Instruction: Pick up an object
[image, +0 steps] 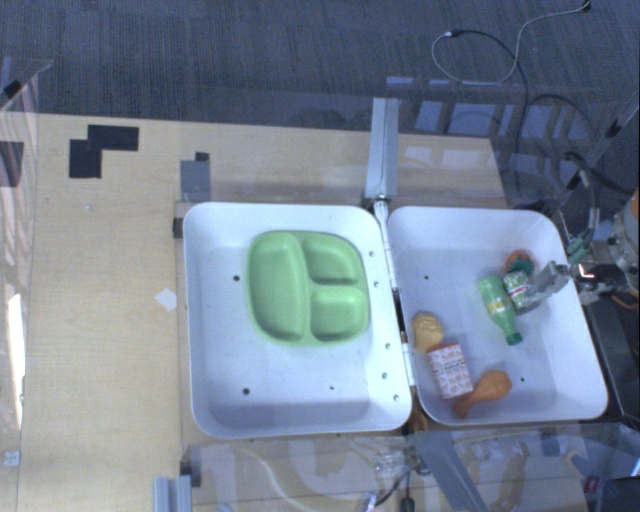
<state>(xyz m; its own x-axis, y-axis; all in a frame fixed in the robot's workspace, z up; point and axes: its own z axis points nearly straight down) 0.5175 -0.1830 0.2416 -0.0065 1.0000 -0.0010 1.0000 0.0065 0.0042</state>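
The right bin (566, 352) holds several small objects. A green bottle (497, 304) lies slanted near its right side, with a small red and green item (517, 262) just behind it. My gripper (540, 285) reaches in over the bin's right rim and sits low, right beside the bottle's labelled middle, touching or nearly touching it. Toward the bin's front left lie a yellowish bread-like piece (428, 330), a red and white box (450, 370) and an orange drumstick-shaped toy (484, 389). None of them is lifted off the bin floor.
The left bin (215, 340) holds a green divided plate (305, 287). A metal divider post (381, 150) stands between the bins at the back. Cables and arm hardware crowd the right edge beyond the right bin.
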